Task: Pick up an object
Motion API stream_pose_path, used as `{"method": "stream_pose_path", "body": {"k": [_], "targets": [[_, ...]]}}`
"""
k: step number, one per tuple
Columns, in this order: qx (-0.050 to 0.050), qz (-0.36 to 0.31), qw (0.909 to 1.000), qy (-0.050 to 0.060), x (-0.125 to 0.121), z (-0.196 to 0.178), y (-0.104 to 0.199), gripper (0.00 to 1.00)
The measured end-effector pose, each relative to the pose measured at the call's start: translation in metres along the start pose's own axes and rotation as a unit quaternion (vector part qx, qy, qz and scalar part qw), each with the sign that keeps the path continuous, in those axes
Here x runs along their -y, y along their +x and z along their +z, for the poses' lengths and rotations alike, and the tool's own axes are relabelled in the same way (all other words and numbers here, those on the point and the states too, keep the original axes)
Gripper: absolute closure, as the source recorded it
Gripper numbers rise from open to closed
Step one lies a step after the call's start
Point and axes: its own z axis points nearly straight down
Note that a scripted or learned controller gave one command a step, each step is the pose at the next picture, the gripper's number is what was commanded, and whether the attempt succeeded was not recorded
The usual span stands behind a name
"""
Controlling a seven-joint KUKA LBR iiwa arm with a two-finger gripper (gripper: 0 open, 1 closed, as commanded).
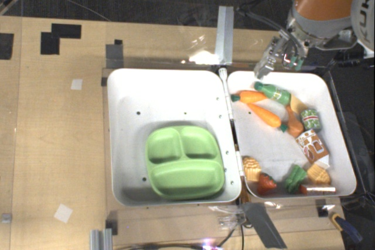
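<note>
End effector (265, 69) hovers above the right bin's (338, 103) far rim near the green bottle (273, 92); grip state indeterminable.

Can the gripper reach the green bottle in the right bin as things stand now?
Probably yes. The gripper hangs just above the green bottle, which lies on top near the right bin's back edge, with nothing over it.

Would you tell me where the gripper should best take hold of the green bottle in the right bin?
Probably across the green bottle's middle, coming straight down. It lies on its side, slightly tilted, near the right bin's far wall, with a carrot at its cap end, so its long sides look freest.
</note>
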Motion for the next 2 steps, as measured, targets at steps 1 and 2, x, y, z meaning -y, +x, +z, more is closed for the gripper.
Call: {"method": "stream_pose_path", "body": {"k": [1, 2], "targets": [[0.005, -0.002, 1.0, -0.002, -0.002, -0.013, -0.002, 1.0], [0.01, -0.004, 0.9999, -0.004, -0.003, -0.027, -0.004, 1.0]]}}
